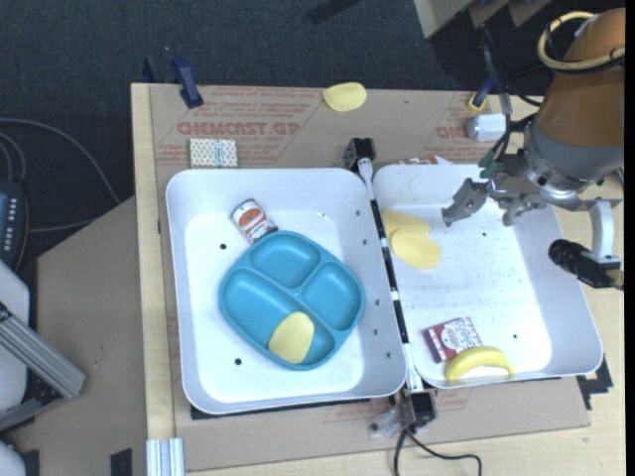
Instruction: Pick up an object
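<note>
Yellow, soft-looking rounded plastic pieces [413,242] lie in the right white bin [556,355], just beside the tool [488,206]; light, slippery handling is expected, so the narrow middle is favoured; tool spread, nothing gripped

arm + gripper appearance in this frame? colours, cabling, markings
Grey arm with an orange band above the wrist, topped by a looped yellow cable. Thin dark cables run alongside. The two-finger gripper is grey metal with dark fingers. No legible markings.
</note>
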